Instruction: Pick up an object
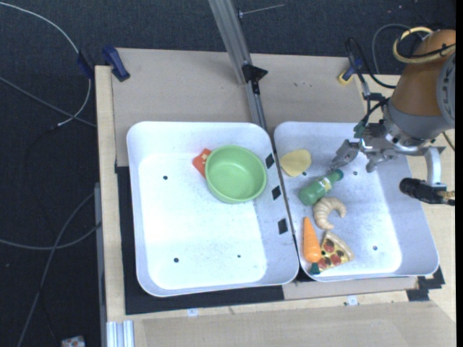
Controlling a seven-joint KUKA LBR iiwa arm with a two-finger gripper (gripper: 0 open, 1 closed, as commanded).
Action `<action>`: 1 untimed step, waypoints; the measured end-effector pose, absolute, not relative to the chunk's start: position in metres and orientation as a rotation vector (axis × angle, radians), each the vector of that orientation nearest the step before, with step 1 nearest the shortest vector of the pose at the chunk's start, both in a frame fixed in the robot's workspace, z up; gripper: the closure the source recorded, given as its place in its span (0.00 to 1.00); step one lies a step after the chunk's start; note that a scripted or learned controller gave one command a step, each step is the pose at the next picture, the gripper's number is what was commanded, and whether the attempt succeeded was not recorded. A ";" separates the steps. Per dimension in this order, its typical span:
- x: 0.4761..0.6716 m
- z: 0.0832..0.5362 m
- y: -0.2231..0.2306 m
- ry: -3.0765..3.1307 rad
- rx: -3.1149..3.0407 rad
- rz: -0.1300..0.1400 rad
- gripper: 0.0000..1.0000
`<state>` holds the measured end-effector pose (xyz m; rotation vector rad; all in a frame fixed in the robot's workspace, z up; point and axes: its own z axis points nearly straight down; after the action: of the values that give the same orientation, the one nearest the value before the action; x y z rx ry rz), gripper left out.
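Observation:
My gripper hangs over the upper part of the right bin, its two fingers spread open with nothing between them. Just below and left of it lies a green bottle, apart from the fingertips. A pale yellow piece rests near the bin's upper left corner. Below the bottle are a croissant, an orange carrot and a pizza slice. In the left bin a green bowl sits upright with a red object partly tucked behind its left side.
A grey metal pole slants down from the top to the gap between the bins. The arm's grey body and orange band stand at the right edge. Blue clamps hold the bench corners.

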<state>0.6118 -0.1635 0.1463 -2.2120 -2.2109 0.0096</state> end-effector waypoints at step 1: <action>0.610 0.093 -0.162 -2.210 -2.213 0.009 0.00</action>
<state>0.6104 -0.1625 0.0925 -2.2125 -2.2104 0.0092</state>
